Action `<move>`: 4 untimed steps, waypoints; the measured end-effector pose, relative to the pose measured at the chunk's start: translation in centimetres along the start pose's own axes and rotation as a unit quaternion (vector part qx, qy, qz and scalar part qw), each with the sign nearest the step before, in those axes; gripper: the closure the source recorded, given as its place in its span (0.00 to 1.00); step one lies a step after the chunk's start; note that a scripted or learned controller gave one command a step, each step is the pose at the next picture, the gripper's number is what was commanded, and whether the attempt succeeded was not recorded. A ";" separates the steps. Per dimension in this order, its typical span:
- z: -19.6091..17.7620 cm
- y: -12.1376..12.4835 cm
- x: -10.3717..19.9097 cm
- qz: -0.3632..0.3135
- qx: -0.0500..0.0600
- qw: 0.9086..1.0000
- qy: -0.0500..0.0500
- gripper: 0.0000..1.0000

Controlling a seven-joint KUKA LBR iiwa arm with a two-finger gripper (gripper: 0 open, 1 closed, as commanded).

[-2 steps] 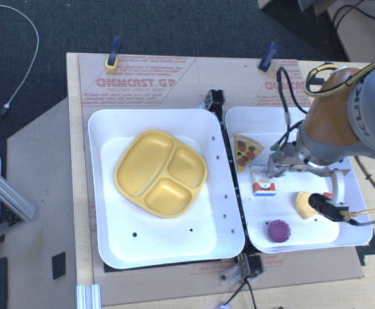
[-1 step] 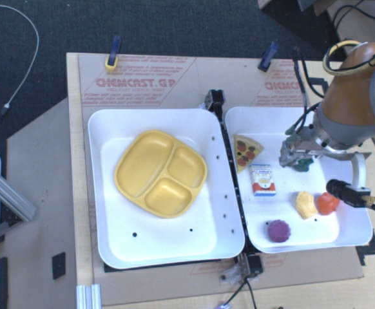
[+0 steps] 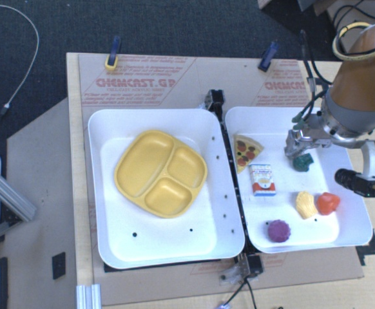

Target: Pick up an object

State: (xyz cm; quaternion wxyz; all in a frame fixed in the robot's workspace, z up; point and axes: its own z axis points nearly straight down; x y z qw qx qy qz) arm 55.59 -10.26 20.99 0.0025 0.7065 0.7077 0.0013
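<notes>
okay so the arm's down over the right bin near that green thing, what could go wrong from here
1. The gripper sits just above the small green object, off toward its upper edge, so a close might clip it and push it away rather than seat it.
2. The green object lies near the right bin items yellow piece and red piece; a nudge could scatter them.

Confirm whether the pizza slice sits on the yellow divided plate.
No, the pizza slice lies in the right bin near its left wall, while the yellow divided plate is in the left bin.
</notes>
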 end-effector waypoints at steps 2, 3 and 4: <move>-5.8 0.1 5.5 -0.002 0.002 1.000 0.001 1.00; -4.4 0.7 11.3 -0.002 0.004 1.000 0.002 1.00; -3.0 1.5 15.8 -0.001 0.004 1.000 0.001 1.00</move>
